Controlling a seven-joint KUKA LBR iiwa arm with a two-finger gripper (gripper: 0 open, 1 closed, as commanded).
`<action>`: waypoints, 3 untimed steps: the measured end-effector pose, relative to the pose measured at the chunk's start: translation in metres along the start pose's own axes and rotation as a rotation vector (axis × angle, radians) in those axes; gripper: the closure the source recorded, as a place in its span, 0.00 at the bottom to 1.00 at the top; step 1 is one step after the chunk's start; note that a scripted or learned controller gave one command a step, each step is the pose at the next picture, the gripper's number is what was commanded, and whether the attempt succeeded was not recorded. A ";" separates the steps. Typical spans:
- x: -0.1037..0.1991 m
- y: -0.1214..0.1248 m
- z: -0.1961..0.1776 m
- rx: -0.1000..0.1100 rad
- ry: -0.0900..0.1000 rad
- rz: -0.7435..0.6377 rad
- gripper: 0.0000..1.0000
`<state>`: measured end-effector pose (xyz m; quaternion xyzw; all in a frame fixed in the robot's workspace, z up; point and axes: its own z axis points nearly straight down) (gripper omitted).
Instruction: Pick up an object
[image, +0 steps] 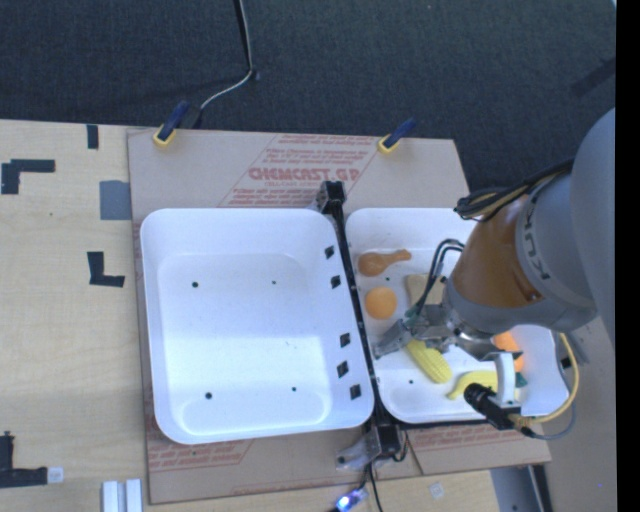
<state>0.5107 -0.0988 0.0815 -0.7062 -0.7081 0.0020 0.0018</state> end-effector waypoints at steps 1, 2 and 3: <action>-0.002 0.000 -0.012 -0.003 -0.001 0.003 1.00; 0.092 0.002 -0.106 -0.010 0.005 -0.008 1.00; 0.147 0.072 -0.159 -0.012 0.001 -0.005 1.00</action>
